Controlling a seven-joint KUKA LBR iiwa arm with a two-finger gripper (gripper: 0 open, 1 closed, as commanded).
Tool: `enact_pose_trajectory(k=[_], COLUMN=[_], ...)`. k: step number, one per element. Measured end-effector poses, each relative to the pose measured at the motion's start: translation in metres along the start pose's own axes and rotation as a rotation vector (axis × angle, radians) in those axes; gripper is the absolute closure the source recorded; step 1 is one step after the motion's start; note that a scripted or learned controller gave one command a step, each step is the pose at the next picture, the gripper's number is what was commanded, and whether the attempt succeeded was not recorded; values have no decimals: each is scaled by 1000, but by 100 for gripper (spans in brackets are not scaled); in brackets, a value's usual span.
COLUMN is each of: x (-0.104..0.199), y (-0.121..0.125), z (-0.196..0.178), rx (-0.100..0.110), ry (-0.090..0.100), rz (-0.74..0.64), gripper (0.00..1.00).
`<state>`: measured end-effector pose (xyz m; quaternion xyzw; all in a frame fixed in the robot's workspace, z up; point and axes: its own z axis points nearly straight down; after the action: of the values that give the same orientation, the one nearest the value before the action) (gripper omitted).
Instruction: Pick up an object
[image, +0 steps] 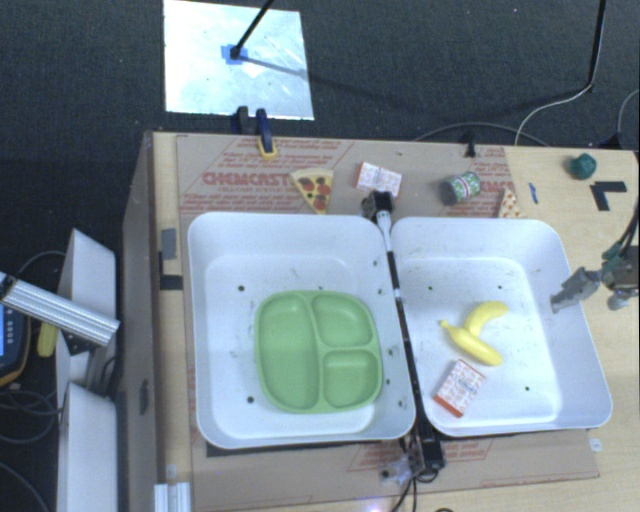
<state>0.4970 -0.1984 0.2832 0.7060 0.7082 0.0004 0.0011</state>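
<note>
Holding one banana (477, 331) and one box (459, 387), right bin (575, 330); gripper (578, 287) state unclear.

Plate (318, 351) in left bin (215, 250); banana (477, 330) in right bin (575, 370).

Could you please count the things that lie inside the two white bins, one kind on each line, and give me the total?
Green divided plate, in the left bin: 1
Yellow banana, in the right bin: 1
Small red and white box, in the right bin: 1
Total: 3
</note>
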Motion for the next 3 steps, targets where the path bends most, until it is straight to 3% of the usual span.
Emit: enact_pose_trajectory(k=[1, 2, 3], x=[46, 79, 79], y=[-10, -2, -1], z=[91, 199, 188], rx=[2, 1, -2], ry=[1, 1, 2], rz=[0, 1, 1], gripper=[0, 0, 100])
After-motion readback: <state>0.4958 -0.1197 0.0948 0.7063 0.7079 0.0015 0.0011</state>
